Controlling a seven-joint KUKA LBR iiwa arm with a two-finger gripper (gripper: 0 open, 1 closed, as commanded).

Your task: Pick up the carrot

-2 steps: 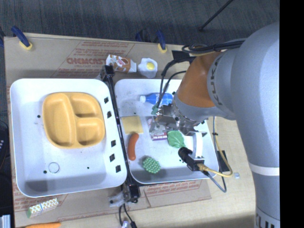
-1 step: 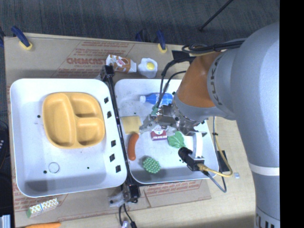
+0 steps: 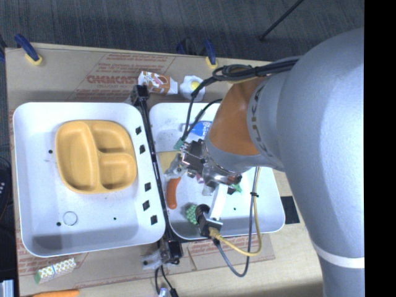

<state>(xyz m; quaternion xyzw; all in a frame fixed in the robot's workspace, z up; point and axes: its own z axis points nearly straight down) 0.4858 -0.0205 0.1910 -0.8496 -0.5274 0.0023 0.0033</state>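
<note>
The carrot (image 3: 172, 194) is a short orange stick lying near the left wall of the right bin (image 3: 272, 218), roughly lengthwise toward the front. My gripper (image 3: 180, 169) hangs low over this bin, directly above the carrot's far end. The wrist and the grey arm with its orange band (image 3: 232, 125) cover much of the bin's middle. I cannot make out whether the gripper touches the carrot.
A green object (image 3: 193, 213) lies just right of the carrot, and a blue item (image 3: 201, 129) peeks out behind the wrist. The left bin (image 3: 31, 166) holds a yellow divided tray (image 3: 96, 154). Small packets (image 3: 154, 82) sit behind the bins. A cable (image 3: 238, 247) loops over the front rim.
</note>
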